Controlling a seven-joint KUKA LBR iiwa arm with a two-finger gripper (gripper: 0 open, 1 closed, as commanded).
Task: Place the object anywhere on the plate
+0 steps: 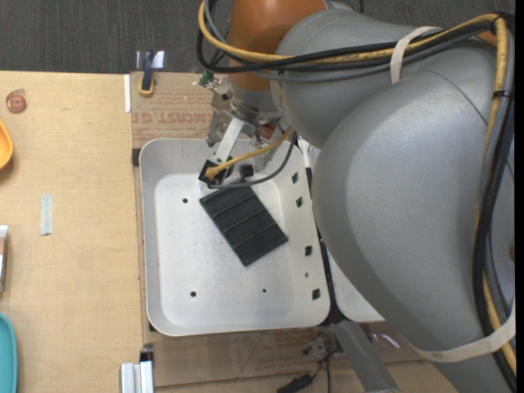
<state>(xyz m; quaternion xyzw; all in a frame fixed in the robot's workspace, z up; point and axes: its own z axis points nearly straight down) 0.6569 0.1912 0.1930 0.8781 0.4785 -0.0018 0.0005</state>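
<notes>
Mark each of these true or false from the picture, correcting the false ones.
1. A dark ribbed object lies in the white bin. True.
2. The object lies square to the bin's walls. False: it lies at a slant.
3. The gripper is at the object's upper end. True.
4. The arm reaches in from the left. False: it comes from the right.
5. The bench is blue metal. False: it is pale wood.

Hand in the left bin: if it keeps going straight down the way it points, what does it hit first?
Probably the dark ribbed block, whose upper end lies just under the hand. Depth is unclear, so it may already touch.
</notes>
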